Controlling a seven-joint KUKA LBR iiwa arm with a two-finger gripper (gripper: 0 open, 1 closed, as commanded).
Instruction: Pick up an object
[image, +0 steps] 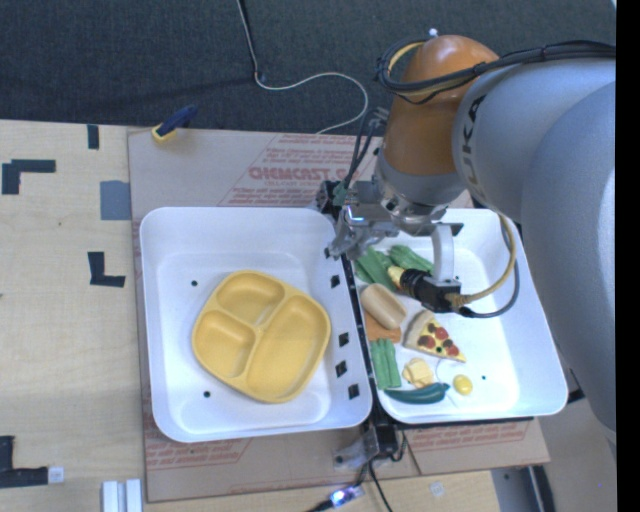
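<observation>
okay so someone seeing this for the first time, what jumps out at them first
Probably the big grey and orange arm reaching in from the right over the right bin, which holds a heap of toy food, including a pizza slice. Next, the yellow divided tray, alone in the left bin.

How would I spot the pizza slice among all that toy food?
Start at the right bin, the one crowded with toy food under the arm. Near the middle of the pile, just right of the bread roll and above the small yellow ball, lies the pizza slice. It is the only flat triangle there, yellow with red spots and a red crust edge.
</observation>
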